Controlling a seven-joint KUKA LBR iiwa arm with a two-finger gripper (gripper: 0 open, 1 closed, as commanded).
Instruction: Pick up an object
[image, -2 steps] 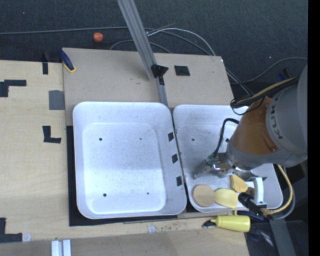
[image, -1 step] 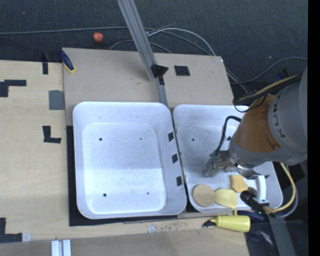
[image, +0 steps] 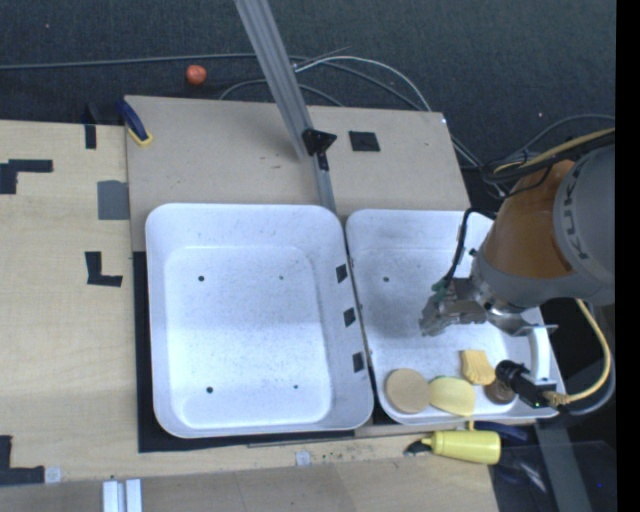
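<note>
A yellow tool (image: 466, 445) is lying on the bench just outside the right bin's (image: 400, 250) near rim. Inside that rim, a tan disc (image: 406, 390) and a yellow oval (image: 454, 396) are lying side by side, with a small orange block (image: 477, 366) sitting just behind the oval. Farther in, the gripper (image: 438, 318) is hanging over the bin's middle, apart from all three; whether it is open or closed cannot be told. The left bin (image: 250, 300) is sitting alongside. Beyond the bench, an orange ball (image: 196, 73) is lying on dark ground.

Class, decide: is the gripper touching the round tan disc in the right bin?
Apart. The camera view shows bare floor of the right bin between the gripper and the round tan disc.
</note>
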